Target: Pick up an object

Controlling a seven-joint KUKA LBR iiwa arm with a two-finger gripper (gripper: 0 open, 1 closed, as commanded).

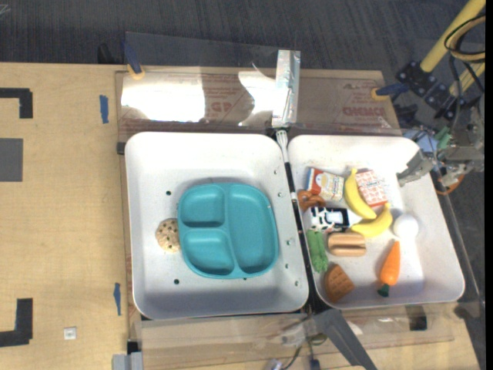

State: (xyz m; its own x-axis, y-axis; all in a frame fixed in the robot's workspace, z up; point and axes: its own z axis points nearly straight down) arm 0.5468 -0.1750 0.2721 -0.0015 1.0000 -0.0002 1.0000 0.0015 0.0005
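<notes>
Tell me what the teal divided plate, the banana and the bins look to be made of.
Teal divided plate: likely moulded plastic, with a smooth uniform colour and soft sheen. Banana: probably a plastic toy, evenly yellow and glossy. Left bin and right bin: seemingly white plastic with rounded corners, though painted metal is possible.

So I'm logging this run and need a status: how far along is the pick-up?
Nothing looks picked yet. The yellow toy banana, orange plastic carrot and toy hot dog all lie in the right white bin; the speckled cookie sits beside the teal divided plate in the left bin. The claw sits over the right bin's far corner, carrying nothing visible. Reaching, gripping and lifting remain.
</notes>
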